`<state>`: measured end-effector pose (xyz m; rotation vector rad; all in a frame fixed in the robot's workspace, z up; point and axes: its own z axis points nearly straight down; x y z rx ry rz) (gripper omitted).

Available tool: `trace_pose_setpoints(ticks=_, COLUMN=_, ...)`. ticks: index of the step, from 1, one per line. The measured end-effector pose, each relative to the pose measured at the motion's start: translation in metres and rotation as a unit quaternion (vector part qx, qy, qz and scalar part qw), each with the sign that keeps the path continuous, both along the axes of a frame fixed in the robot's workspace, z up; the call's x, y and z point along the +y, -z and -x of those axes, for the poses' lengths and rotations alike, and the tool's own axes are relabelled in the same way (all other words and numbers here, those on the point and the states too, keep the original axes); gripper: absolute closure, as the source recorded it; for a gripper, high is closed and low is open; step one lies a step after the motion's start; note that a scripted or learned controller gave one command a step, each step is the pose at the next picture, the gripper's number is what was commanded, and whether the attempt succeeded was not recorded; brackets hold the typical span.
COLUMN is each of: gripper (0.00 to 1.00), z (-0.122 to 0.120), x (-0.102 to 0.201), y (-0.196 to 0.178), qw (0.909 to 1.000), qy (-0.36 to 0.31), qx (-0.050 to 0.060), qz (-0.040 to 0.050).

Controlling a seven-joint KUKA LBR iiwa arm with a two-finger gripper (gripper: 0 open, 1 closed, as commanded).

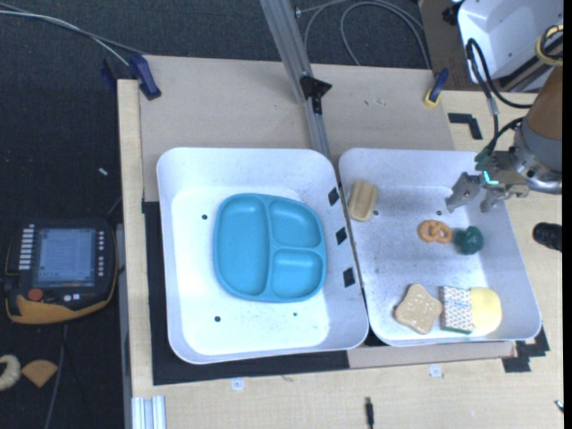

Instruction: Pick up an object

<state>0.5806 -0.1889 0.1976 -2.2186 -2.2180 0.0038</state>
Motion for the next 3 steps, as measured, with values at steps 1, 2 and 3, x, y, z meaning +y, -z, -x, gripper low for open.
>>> trace_pose_setpoints(ticks=1, gripper=0.00, z=-0.001, x=0.000, y=-0.002, qw=1.0000, qy=-0.001, qx=-0.002, qz=0.0005)
trace_pose_setpoints(ticks=2, gripper=0.00, z=0.002, x=0.001, y=0.061, qw=1.0000, qy=0.000, qx=0.001, qz=-0.0005)
trace_pose_setpoints(ticks=3, gripper=0.00, z=0.002, x=0.002, y=0.113, qw=1.0000, qy=0.000, qx=-0.001, qz=-0.0001)
